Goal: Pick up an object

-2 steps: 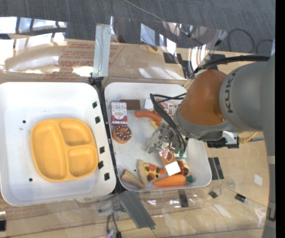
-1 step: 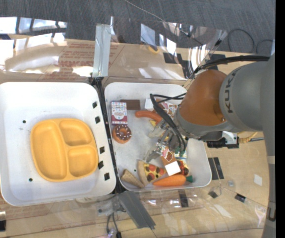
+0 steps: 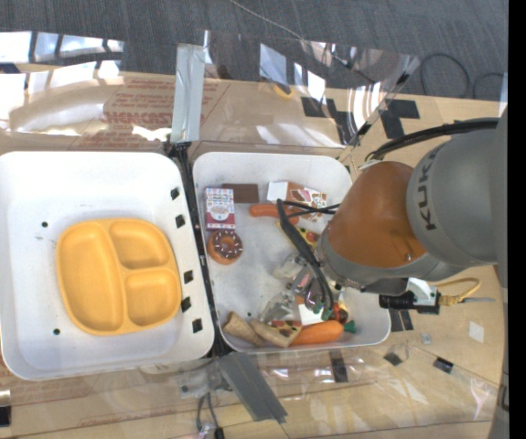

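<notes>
The right bin (image 3: 244, 286) holds several small items. A red and white snack packet (image 3: 219, 206) lies at its upper left, with a chocolate donut (image 3: 225, 246) just below it. An orange sausage-like piece (image 3: 264, 210) and a printed packet (image 3: 306, 196) lie near the far wall. A carrot (image 3: 316, 334) and a brown bread slice (image 3: 252, 329) rest against the near wall. My gripper (image 3: 303, 286) is low in the bin's lower middle, over a clutter of small pieces just above the carrot. The orange wrist band (image 3: 372, 219) hides the bin's right part.
The left bin (image 3: 25, 190) holds a yellow divided plate (image 3: 116, 273). A dark strip (image 3: 194, 245) separates the two bins. Cables (image 3: 295, 231) trail from the wrist over the right bin. Tape and cardboard lie behind the bins.
</notes>
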Robot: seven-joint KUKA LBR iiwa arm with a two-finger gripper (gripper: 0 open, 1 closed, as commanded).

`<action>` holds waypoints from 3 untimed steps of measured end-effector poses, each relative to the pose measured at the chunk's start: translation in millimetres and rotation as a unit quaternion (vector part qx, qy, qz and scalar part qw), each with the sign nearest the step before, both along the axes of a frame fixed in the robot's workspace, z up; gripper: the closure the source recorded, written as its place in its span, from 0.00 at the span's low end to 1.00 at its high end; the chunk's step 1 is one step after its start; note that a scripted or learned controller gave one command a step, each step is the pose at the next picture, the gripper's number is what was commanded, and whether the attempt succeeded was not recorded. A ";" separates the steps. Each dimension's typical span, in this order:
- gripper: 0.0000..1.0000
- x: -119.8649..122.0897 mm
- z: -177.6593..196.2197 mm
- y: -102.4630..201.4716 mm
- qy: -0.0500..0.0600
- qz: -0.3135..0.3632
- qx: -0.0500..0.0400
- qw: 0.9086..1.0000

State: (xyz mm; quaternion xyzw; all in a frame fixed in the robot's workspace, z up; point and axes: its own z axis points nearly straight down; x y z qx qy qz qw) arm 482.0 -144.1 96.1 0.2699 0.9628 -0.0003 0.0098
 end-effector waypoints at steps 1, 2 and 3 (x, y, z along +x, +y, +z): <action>0.00 71.2 -4.1 -0.1 0.008 -0.081 0.004 0.997; 0.00 -4.0 -4.1 -16.3 0.008 -0.197 0.006 0.980; 0.00 71.7 -4.4 -9.4 0.007 -0.332 0.006 0.943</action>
